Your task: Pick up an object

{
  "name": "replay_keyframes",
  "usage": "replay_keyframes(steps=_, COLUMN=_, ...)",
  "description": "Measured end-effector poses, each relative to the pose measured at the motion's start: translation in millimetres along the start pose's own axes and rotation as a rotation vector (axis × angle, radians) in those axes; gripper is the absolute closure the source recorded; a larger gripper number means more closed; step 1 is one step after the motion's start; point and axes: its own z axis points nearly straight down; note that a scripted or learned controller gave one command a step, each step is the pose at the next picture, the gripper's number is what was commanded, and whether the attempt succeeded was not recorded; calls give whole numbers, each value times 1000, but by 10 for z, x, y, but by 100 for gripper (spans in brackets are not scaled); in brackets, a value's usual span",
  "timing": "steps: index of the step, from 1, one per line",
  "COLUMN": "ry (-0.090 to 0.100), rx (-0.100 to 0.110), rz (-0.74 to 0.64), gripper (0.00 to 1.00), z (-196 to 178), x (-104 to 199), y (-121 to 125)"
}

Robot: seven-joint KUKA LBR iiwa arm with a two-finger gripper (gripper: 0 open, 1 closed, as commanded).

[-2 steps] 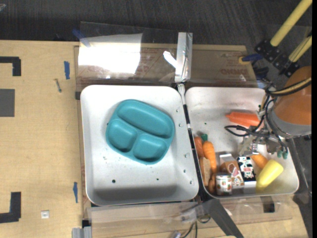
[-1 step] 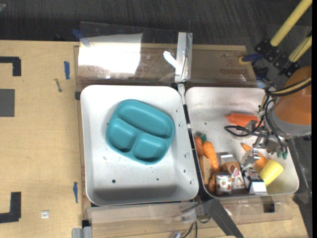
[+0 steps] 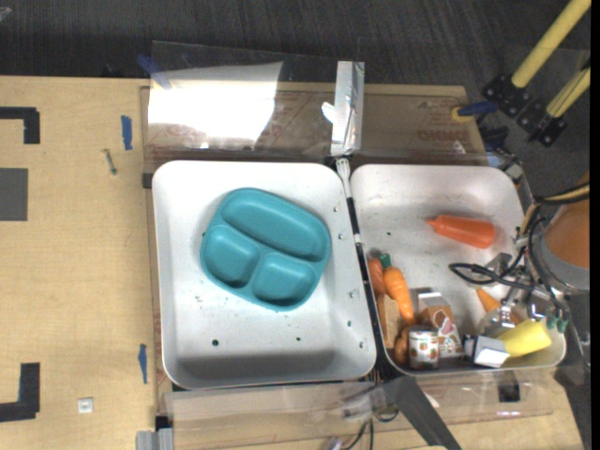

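- Brown tabletop [image 3: 75, 279] carries two white bins side by side, as we see them.
- The left bin [image 3: 187, 345] holds a teal divided plate [image 3: 265, 247].
- The right bin [image 3: 422, 190] holds an orange bottle [image 3: 461, 230], a carrot [image 3: 397, 291], a small printed cup [image 3: 424, 346] and a yellow piece [image 3: 527, 338].
- The claw [image 3: 516, 293] sits low at the right bin's right edge, perhaps touching clutter; we cannot tell its state.

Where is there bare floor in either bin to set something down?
Left white bin: bare strip along the near edge below the teal three-compartment plastic tray. Right white bin: bare far-left floor, beside the orange bottle. Crowded: its near side, around the toy carrot.
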Motion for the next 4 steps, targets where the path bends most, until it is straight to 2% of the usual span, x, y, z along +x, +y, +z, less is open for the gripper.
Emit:
replay_keyframes(steps=1, ry=3, rx=1, rz=-5, gripper=100, z=-100, x=-5, y=11)
replay_keyframes(steps=2, ry=17, rx=-2, rz=-166, gripper=100, z=-1231, x=-665, y=4)
replay_keyframes(steps=3, ry=26, rx=-4, rz=-166, gripper=0, z=-1189, x=-644, y=7)
replay_keyframes(steps=4, ry=22, rx=-1, rz=-68, gripper=0, z=-40, x=-161, y=74)
